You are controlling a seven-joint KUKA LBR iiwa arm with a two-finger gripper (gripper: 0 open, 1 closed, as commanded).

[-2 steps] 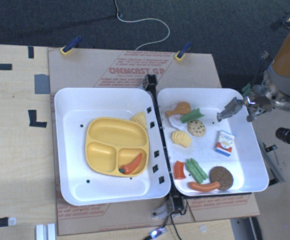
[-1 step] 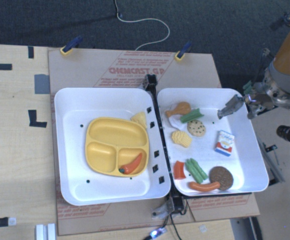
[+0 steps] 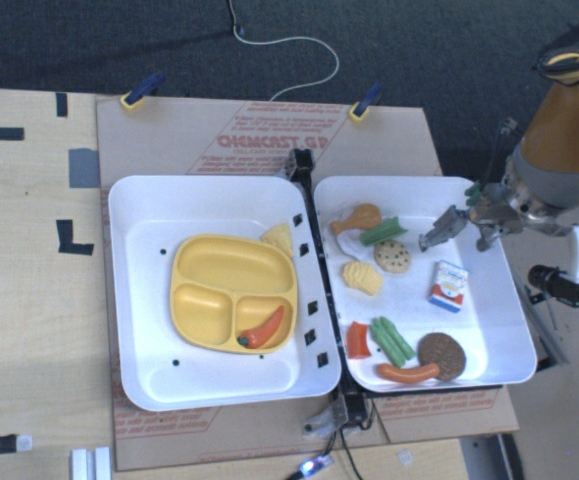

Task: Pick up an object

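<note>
The claw [image 3: 447,228] hung over the right white bin [image 3: 504,313]; whether it was open or closed could not be told. Just near it lay a small white, blue and red carton [image 3: 449,287]. Left sat a round speckled cookie [image 3: 394,257]; a brown patty [image 3: 441,354] lay nearer.

I see glossy white plastic bins [image 3: 134,268], a smooth yellow plastic tray [image 3: 219,283], matt cardboard [image 3: 259,143] beneath, pale wood-grain tabletop [image 3: 29,298] at nine o'clock
</note>
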